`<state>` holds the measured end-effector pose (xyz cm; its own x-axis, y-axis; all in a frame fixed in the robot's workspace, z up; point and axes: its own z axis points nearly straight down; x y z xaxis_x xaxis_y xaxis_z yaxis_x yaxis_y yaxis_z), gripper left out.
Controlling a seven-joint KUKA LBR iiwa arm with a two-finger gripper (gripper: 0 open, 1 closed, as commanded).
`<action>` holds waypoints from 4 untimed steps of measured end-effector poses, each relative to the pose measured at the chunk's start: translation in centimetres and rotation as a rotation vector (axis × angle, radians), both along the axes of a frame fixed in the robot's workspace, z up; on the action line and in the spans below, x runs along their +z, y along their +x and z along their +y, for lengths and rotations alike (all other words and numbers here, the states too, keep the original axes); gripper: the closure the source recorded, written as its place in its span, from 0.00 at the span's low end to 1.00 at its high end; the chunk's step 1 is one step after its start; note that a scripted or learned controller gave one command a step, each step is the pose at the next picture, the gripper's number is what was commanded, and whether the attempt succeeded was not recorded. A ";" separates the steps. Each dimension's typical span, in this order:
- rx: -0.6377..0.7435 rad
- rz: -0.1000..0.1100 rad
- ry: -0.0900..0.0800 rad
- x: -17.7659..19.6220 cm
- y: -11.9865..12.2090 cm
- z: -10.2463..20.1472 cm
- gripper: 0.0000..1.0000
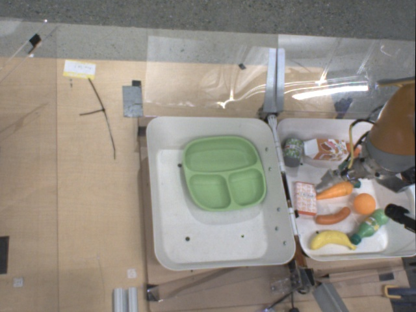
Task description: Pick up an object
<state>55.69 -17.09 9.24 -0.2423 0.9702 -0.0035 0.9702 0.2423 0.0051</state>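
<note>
The gripper is being held low in the right bin, just above the carrot; its grasp state cannot be told

Two white bins: the left bin holds a pale green plate. In the right bin lie an orange carrot, an orange ball, a red-brown sausage, a yellow banana and a green bottle (white at its base). The desk is light tan wood.
</note>
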 end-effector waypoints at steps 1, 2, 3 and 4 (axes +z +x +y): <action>-0.112 -0.002 0.000 0.0 -1.0 -3.2 0.00; -0.210 0.002 0.003 -0.1 -3.7 -2.9 0.00; -0.319 0.003 0.003 -0.1 -7.5 -1.9 0.00; -0.342 0.003 0.003 -0.2 -9.8 1.4 0.00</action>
<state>45.86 -15.70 9.03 0.0966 0.9953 -0.0003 0.9953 -0.0966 0.0022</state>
